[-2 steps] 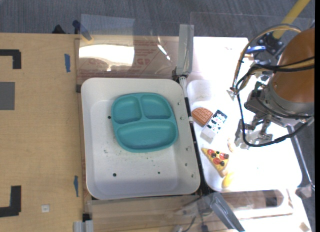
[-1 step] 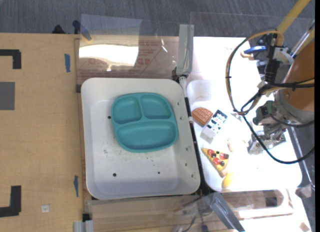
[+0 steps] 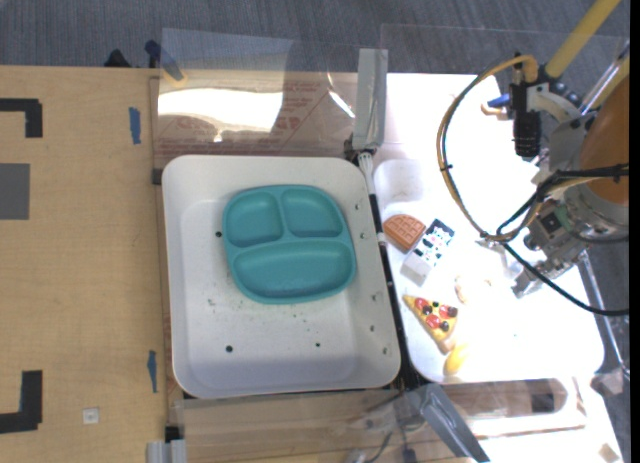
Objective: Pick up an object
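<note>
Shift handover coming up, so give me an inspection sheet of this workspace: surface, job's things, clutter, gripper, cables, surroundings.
Surface: two white bins side by side; left bin has dark specks on its floor; right bin is brightly lit.
Job's things: in the right bin's left part, a waffle toy, a white block with dark marks, a pizza slice toy, a small yellow piece.
Clutter: teal divided plate lying in the left bin.
Gripper: gripper over the right bin, right of the toys; nothing seen between the fingers.
Cables: yellow and black cables looping off the arm.
Surroundings: cardboard sheet at left, blue tape bits on it.
</note>
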You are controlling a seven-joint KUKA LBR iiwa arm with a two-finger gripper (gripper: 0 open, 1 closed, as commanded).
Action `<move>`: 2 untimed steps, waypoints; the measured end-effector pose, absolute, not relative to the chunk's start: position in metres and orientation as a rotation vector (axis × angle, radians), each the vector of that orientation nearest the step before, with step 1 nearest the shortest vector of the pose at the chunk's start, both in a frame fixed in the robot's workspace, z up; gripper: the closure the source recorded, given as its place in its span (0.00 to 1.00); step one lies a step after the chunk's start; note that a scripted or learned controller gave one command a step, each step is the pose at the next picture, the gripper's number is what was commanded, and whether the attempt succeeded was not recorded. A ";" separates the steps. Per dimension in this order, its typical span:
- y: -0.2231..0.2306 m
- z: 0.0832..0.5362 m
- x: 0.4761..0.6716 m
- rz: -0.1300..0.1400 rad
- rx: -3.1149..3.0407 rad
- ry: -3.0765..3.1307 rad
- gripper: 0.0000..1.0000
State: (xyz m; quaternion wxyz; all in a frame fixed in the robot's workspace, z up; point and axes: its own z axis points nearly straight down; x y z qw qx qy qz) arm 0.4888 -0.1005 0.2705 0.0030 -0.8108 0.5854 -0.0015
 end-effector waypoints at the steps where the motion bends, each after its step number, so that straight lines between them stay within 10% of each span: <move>1: -0.083 0.224 0.481 0.002 -2.289 2.148 1.00; 2: -0.097 0.229 0.484 -0.003 -2.823 1.368 1.00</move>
